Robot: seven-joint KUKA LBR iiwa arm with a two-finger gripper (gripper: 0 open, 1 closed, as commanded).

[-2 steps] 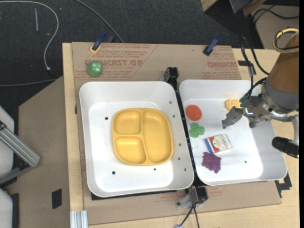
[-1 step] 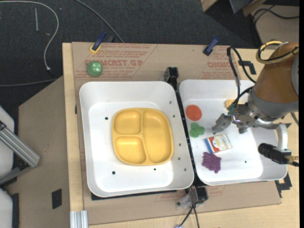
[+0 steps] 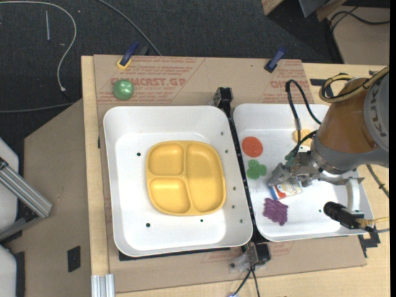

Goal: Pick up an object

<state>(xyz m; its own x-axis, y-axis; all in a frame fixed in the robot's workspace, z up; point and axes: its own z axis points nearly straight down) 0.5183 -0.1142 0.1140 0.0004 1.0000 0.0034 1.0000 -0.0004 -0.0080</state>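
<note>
My gripper (image 3: 283, 181) reaches into the right bin (image 3: 346, 228) from the right, low over its middle. A small white, red and blue object (image 3: 289, 190) lies right at the fingertips. A purple toy (image 3: 275, 210) lies just below the gripper. A red disc (image 3: 252, 146) and a green toy (image 3: 255, 169) lie to its left near the bin's left wall. A yellow object (image 3: 303, 133) peeks out behind the arm.
The left bin (image 3: 124, 166) holds a yellow sectioned plate (image 3: 184, 177). A green ball (image 3: 123, 90) rests on the cardboard at the back left. Blue clamps (image 3: 128, 55) (image 3: 275, 59) grip the board's far edge. Cables run along the right side.
</note>
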